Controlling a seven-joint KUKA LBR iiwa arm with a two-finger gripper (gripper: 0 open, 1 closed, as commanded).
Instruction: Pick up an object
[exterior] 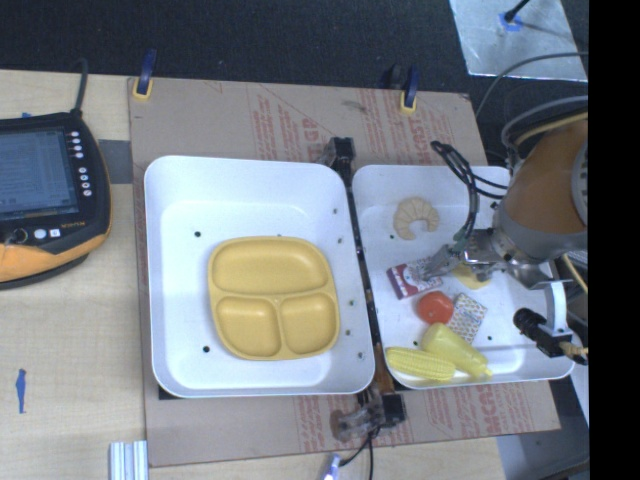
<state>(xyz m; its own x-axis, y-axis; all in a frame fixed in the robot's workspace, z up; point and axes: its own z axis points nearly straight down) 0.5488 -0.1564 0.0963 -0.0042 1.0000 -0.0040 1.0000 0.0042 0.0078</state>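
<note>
Objects for picking lie in the right bin [520,368]: a croissant [415,216] toward its far side, a tomato [434,307] mid-bin, corn [421,365] at its near edge. I see my gripper [447,263] above the tomato.

Red print on cardboard sheet [300,108], illegible.

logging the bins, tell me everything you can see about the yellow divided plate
The yellow divided plate is a rounded-square tray of matte, plastic-looking material with three compartments: one wide section across the far side and two smaller ones on the near side. It lies flat, right side up, roughly centred in the left bin. All three compartments look bare, and it touches only the bin floor.
</note>
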